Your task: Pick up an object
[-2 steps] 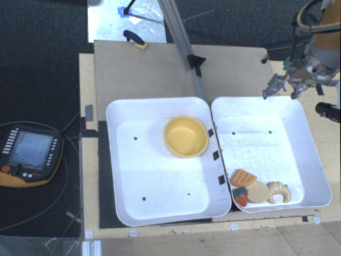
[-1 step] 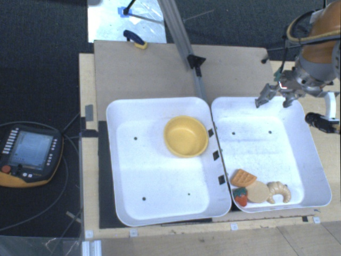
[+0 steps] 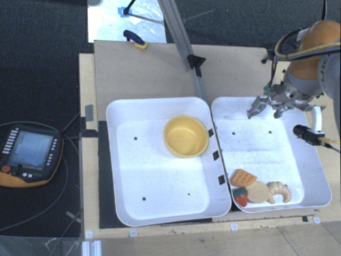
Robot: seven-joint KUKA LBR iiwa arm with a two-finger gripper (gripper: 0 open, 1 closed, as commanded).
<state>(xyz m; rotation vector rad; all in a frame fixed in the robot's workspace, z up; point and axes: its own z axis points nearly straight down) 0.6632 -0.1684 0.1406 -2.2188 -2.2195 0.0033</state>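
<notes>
My gripper (image 3: 266,110) hangs over the far end of the right bin (image 3: 314,167), open, with nothing between its fingers. At the near end of that bin lie an orange wedge (image 3: 243,177), a small red and green piece (image 3: 241,197), a beige round piece (image 3: 258,192) and a tan croissant-shaped piece (image 3: 280,191), bunched together. All of them are well below the gripper in the view and apart from it. A yellow bowl (image 3: 185,136) stands upright in the left bin (image 3: 122,196), near its far right part.
A grey tripod pole (image 3: 181,31) slants down to the bench just behind the gap between the bins. A black connector (image 3: 309,134) sticks out by the right bin's right wall. A teach pendant (image 3: 26,153) lies on the floor at left.
</notes>
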